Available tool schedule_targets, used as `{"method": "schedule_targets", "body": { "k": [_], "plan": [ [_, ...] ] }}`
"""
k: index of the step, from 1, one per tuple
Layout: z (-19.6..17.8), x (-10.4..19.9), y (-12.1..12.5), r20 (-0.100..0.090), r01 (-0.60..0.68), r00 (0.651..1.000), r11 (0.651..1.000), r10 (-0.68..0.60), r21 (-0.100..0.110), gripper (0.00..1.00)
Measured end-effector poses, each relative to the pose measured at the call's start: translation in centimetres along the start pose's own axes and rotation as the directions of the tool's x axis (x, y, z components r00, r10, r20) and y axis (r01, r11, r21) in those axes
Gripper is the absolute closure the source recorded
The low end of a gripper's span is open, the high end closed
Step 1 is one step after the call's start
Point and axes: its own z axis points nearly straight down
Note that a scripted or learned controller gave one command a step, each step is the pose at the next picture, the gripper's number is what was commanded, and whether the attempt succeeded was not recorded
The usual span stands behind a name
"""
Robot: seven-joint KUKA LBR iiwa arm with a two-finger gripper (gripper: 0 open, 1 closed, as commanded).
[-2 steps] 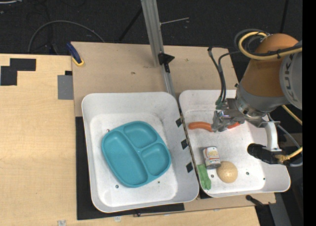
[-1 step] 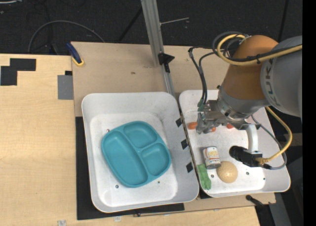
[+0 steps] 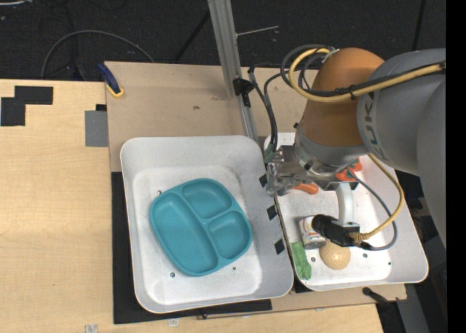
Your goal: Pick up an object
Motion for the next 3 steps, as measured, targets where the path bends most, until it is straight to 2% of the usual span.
{"method": "schedule_targets", "body": {
  "k": [2, 3],
  "plan": [
    [-0.4, 8.5, -1.9, 0.001, -0.001, 1.0, 1.0, 0.001, 0.002, 1.0],
    [-0.4, 8.3, -1.9, 0.003, -0.004, 1.0, 1.0, 0.004, 0.002, 0.0]
  ]
}}
